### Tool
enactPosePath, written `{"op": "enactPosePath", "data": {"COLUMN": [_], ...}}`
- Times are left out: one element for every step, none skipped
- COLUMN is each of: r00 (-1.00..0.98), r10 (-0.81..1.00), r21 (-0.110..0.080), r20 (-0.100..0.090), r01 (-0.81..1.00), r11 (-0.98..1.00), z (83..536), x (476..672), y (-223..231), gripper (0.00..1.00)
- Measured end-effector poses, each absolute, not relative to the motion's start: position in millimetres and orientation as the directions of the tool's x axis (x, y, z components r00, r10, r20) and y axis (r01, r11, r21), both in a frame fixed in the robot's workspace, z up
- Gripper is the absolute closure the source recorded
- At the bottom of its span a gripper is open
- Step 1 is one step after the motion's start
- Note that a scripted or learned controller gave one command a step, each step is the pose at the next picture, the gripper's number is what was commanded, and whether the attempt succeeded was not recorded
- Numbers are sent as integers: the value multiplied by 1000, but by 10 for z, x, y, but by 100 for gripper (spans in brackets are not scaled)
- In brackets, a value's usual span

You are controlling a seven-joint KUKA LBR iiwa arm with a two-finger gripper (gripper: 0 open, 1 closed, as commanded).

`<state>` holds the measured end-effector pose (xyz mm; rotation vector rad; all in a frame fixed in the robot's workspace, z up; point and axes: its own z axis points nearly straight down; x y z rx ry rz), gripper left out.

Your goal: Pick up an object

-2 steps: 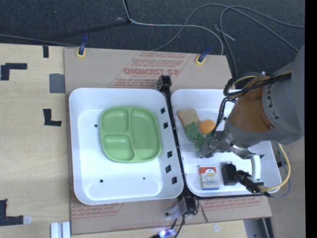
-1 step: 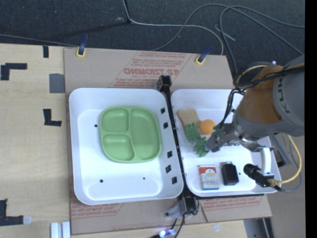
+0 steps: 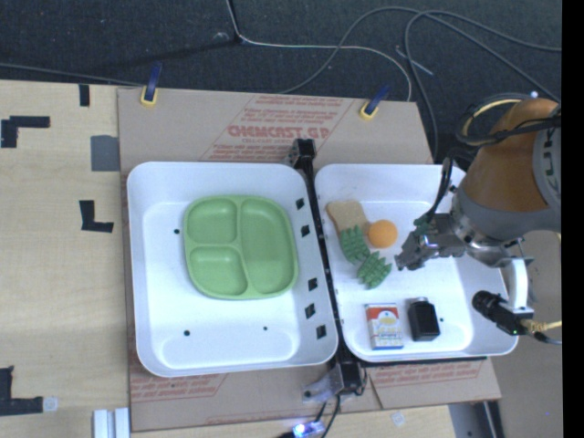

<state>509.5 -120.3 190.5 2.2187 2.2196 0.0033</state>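
The left bin (image 3: 155,245) holds a green divided plate (image 3: 242,246), lying flat in the middle. In the right bin (image 3: 456,340) the candidates lie together near the divider: a tan slice, perhaps bread (image 3: 346,213), a green leafy toy (image 3: 365,256), an orange ball (image 3: 382,234). In front are a small printed box (image 3: 385,326) and a black block (image 3: 423,319). The gripper (image 3: 412,253) hovers just right of the ball; whether it is released or clenched I cannot tell. Nothing is grasped.
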Motion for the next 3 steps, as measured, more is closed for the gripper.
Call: {"op": "enactPosePath", "data": {"r00": [-2,-6,-7], "r10": [1000,1000,1000], "r21": [6,-2,-2], "r20": [-1,1,1], "r01": [1000,1000,1000], "r11": [2,6,7], "z": [2536,2406,2372], "x": [5120,5062,5143], "y": [-1169,-571,-3], "gripper": [100,100,100]}}
